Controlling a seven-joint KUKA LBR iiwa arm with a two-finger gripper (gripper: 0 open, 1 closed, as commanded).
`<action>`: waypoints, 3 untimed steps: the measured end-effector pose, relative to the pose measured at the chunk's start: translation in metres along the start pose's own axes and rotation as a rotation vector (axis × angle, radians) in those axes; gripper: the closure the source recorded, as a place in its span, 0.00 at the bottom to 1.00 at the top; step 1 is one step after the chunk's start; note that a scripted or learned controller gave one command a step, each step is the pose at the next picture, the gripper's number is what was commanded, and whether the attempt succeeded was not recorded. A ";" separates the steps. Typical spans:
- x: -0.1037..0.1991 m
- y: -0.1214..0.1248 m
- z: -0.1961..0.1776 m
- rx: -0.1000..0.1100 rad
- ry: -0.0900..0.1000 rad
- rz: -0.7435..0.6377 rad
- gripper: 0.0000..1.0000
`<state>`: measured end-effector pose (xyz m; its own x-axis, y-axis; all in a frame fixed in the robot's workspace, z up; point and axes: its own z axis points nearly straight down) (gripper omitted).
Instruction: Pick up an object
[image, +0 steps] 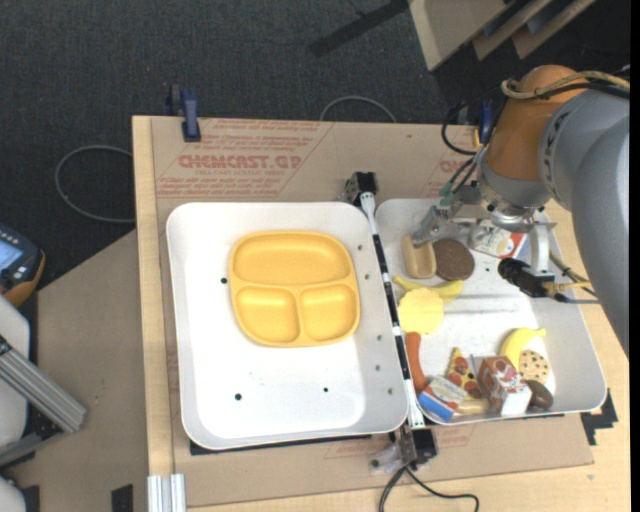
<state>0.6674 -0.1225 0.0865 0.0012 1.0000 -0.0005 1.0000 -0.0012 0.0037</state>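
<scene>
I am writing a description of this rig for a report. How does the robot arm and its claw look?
The arm is a thick, rounded grey body with a broad orange band above the wrist. Thin cables run beside the wrist. The claw below is a small silver metal assembly with dark parts.

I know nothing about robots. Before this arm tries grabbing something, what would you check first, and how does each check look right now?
1. Objects to pick are in the right bin: ok; toy food lies clustered at its near end.
2. Gripper is over that bin: ok; it sits at the far end.
3. Something under it: ok; a brown round piece and a tan piece lie just below.
4. Fingers ready to close: cannot tell.
5. Anything held already: cannot tell.
6. Yellow divided tray out of the way: ok; it lies in the left bin.
</scene>
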 end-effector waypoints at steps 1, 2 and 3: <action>-0.052 -0.092 -0.001 0.004 0.000 0.006 0.00; -0.083 -0.011 0.000 -0.005 -0.003 -0.003 0.00; -0.066 0.000 0.001 0.000 -0.002 -0.002 0.00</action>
<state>0.6676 -0.1886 0.0860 -0.0012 1.0000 -0.0023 1.0000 0.0012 0.0041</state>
